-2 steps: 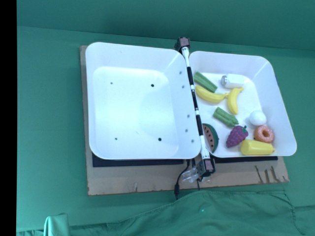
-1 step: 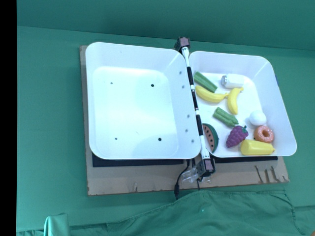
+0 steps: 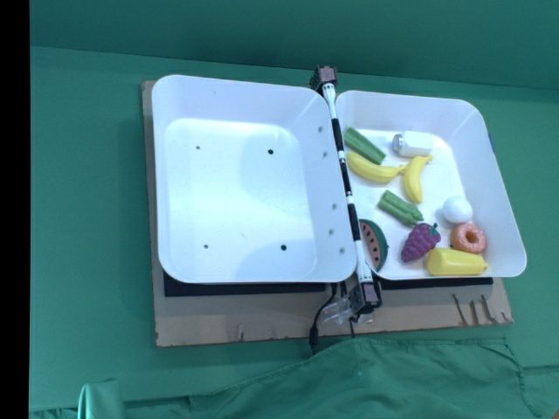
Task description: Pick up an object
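Observation:
The right bin [image 3: 485,142] holds several toy foods. Two yellow bananas lie near its middle, one [image 3: 372,168] slanted and one [image 3: 414,177] more upright. Green vegetable pieces rest at the upper left [image 3: 363,145] and centre [image 3: 400,208]. A small white bottle [image 3: 411,144] lies at the back. A white egg [image 3: 457,209], a pink donut [image 3: 468,237], purple grapes [image 3: 420,241], a watermelon slice [image 3: 374,243] and a yellow pepper [image 3: 455,263] sit along the front.
The left bin [image 3: 240,190] stands beside the right one, with a black-and-white striped bar [image 3: 343,182] running between them. Both rest on a brown board [image 3: 262,321] over green cloth. A cable [image 3: 316,330] hangs at the front.

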### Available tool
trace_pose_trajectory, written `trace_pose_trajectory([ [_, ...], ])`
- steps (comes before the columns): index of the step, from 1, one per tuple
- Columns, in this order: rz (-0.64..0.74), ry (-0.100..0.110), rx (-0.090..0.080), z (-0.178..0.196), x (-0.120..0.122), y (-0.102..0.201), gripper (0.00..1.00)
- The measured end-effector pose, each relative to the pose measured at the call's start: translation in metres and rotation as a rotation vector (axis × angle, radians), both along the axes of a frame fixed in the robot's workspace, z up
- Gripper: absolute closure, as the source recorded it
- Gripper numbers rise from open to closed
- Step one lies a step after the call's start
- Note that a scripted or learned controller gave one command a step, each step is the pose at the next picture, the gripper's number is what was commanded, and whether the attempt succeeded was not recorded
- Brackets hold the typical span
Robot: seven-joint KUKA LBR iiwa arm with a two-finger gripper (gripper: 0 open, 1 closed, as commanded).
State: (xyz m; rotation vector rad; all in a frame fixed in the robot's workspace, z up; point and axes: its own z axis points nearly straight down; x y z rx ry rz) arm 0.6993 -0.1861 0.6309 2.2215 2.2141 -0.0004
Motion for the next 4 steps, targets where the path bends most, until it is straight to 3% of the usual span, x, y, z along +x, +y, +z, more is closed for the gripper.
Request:
trace_pose_trajectory([
  [2, 0.0, 0.0, 0.0, 0.0, 0.0, 0.0, 0.0],
  [3, -0.002, 0.003, 0.003, 0.001, -0.03, -0.001, 0.0],
  [4, 0.0, 0.002, 0.003, 0.001, -0.031, 0.002, 0.0],
])
